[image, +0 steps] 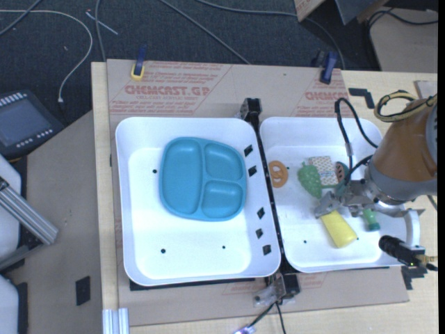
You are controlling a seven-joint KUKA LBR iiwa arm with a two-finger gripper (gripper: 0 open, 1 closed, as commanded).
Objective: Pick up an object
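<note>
The right bin (304,248) holds several small objects. An orange pretzel-shaped piece (278,174) lies near its left wall. To its right are a green rounded object (310,179) and a patterned block (321,165). A yellow oblong object (338,229) lies toward the front, and a small teal piece (370,219) sits to its right. My gripper (338,202) hangs low over this bin, just above the yellow object and right of the green one. The wrist hides its tips.
The left bin (139,207) holds a blue divided plate (203,179). Black clips (259,214) line the wall between the bins. The orange-banded arm (407,155) covers the right bin's right side, with black cables (348,127) looping above it.
</note>
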